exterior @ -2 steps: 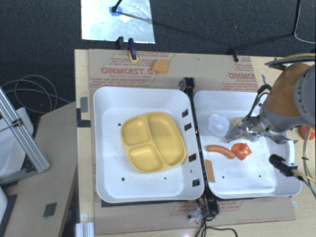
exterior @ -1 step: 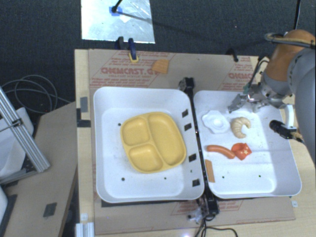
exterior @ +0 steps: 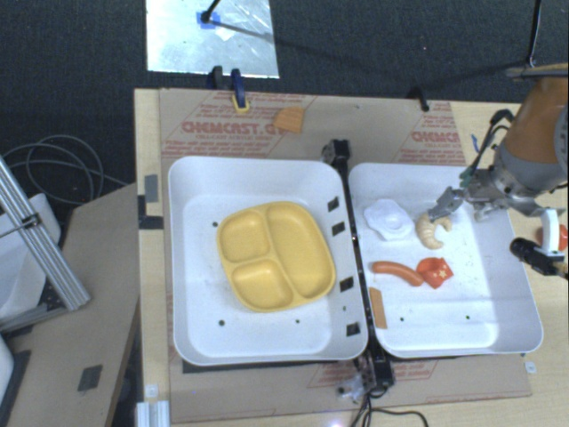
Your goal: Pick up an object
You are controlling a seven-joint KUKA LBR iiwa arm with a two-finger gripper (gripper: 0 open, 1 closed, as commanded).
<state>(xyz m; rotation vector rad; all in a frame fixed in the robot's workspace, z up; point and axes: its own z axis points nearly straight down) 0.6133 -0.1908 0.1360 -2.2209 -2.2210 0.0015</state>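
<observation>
Camera view: tool point(exterior: 442, 210) just above the croissant point(exterior: 433, 230).

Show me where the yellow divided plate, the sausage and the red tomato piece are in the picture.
yellow divided plate point(exterior: 277, 256), camera view, on the ridge where its compartments meet.
sausage point(exterior: 397, 273), camera view, on the middle of its length.
red tomato piece point(exterior: 435, 271), camera view, on the centre of its red surface.

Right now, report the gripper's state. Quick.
Gripper: just above the croissant in the right bin; nothing seen held; open or shut cannot be told.
</observation>
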